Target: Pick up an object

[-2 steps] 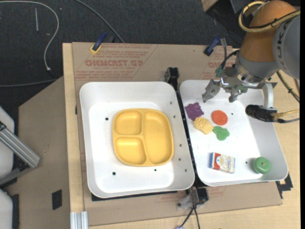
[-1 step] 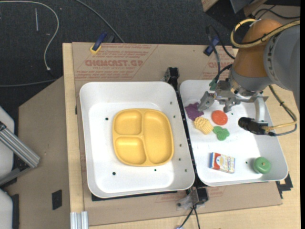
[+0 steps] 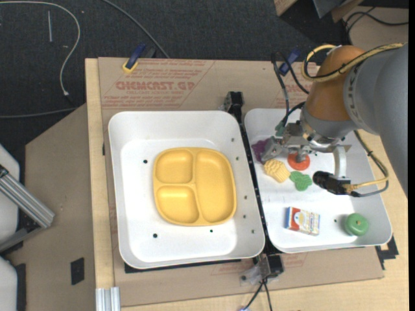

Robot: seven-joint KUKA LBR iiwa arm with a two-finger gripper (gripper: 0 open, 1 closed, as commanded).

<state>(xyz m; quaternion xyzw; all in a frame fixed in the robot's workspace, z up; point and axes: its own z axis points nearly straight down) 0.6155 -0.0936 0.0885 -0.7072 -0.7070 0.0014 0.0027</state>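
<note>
The grey two-finger gripper (image 3: 299, 149) hangs low in the right white bin (image 3: 376, 206) (whether it is spread or closed, I cannot tell), just above a round red-orange toy (image 3: 299, 161). A yellow corn-shaped toy (image 3: 276, 170) lies just left, its long axis slanting.

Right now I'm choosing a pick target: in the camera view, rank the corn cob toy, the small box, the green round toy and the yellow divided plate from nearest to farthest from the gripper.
From the gripper in the right bin:
1. Corn cob toy, just below-left of it.
2. Small box, toward the front edge of the right bin.
3. Green round toy, front-right corner.
4. Yellow divided plate, over in the left bin.
</note>
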